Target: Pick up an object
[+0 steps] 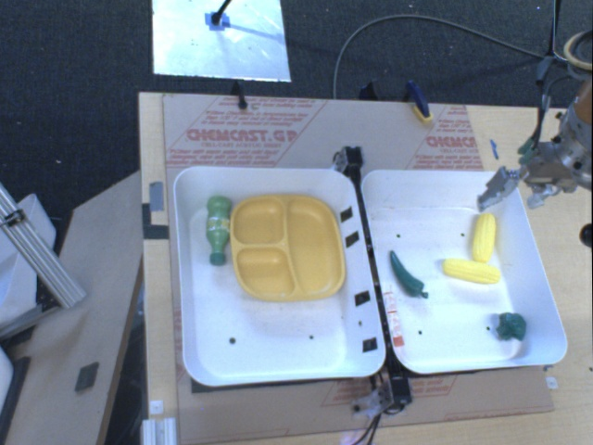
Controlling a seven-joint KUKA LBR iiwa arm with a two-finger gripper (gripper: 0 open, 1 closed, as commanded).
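Gripper (501,189) above upright yellow corn cob (484,237), bumpy; jaws' state unclear.

Gripper (498,190) low at right edge.

You see the bench (519,406) carrying a printed sheet (278,133), with two white bins (199,341) side by side on it.
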